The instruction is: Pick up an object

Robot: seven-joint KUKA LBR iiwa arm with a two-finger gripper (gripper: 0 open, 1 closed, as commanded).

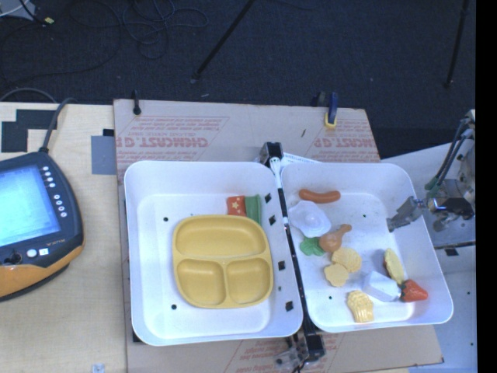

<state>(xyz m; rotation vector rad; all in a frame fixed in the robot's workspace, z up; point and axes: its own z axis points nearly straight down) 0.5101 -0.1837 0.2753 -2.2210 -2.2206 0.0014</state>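
My gripper [409, 210] at right bin [423, 200] rim, grip state unclear; toy food [342, 266] crowded, risk pinching two or slipping.

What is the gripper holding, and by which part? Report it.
Nothing can be seen in its hold. The gripper sits at the right bin's right wall, above the toy food, with no item between its fingers.

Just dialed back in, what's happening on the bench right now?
The arm's end effector sits at the right edge of the right bin, above its rim, holding nothing visible. Toy food lies in that bin: a sausage, a drumstick, corn. The left bin holds a yellow divided tray. Nothing is picked yet.
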